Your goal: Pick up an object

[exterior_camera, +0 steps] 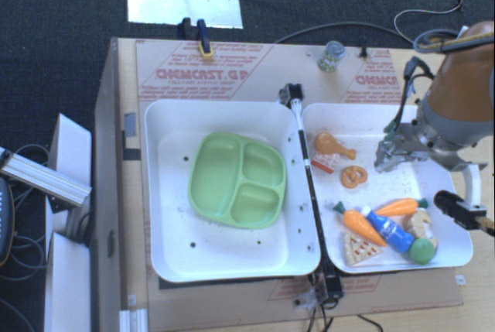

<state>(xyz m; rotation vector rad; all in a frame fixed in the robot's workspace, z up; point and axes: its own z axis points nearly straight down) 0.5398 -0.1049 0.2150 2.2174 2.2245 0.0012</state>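
The right bin holds several toy foods. An orange drumstick lies at its upper left, with a small red and white piece just below it and a brown pretzel to the right of that. Along the front lie two carrots, a blue bottle, a waffle, a green ball and a pale piece. My gripper hangs over the right bin's middle, just right of and above the pretzel, with nothing seen in it.
The left bin holds a green divided plate. A black and white divider bar runs between the bins. A small jar and a clamp stand on the bench behind them. The arm's body overhangs the right bin's far right corner.
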